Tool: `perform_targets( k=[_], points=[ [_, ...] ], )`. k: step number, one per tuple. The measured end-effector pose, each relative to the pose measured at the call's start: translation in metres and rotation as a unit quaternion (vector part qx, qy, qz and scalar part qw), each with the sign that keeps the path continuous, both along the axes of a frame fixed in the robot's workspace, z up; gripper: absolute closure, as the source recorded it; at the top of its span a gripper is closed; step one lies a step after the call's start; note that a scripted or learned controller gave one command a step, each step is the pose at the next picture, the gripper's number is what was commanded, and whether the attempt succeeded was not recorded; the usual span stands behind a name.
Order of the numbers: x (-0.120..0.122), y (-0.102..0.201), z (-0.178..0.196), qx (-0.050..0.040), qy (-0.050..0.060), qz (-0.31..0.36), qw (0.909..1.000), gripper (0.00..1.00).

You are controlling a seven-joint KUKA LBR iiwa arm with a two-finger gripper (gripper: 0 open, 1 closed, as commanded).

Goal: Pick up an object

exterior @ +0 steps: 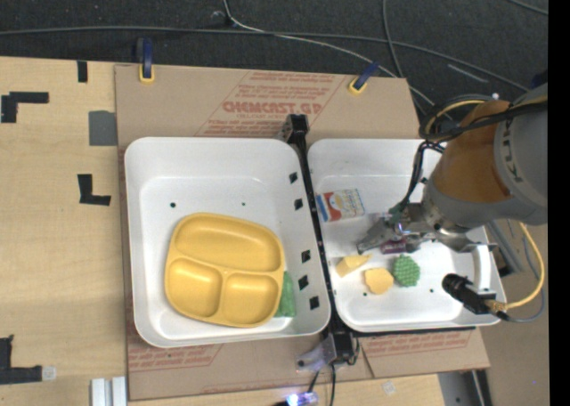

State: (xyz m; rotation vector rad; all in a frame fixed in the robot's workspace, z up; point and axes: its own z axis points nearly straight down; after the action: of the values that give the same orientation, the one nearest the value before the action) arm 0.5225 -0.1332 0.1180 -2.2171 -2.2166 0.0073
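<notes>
Camera view: end effector (378, 239) seen low in rt bin (392, 159), open/closed state cannot be told. Green obj (407, 270), yellow pieces (378, 280) near. Yellow tray (224, 269) in lt bin (147, 164).

Robotics lab bench: clamped brown cardboard sheet (267, 101), black tape marks (22, 103), loose black cables (223, 4), grey-orange robot arm (490, 173).

Tray (223, 266) in left bin (142, 164)

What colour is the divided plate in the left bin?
Yellow. The plate shows best in the camera view, lying in the left bin.
</notes>
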Motion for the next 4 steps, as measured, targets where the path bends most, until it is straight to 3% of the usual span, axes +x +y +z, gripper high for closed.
perform_targets(
  k=[1,2,4],
  points=[
    [0.002,-0.003,-0.031,-0.0046,-0.007,-0.001,1.0,0.0],
    [0.004,-0.003,-0.017,-0.0048,-0.011,0.0,0.9999,1.0],
    [0.008,0.005,0.089,-0.0011,-0.006,0.001,1.0,1.0]
  ],
)
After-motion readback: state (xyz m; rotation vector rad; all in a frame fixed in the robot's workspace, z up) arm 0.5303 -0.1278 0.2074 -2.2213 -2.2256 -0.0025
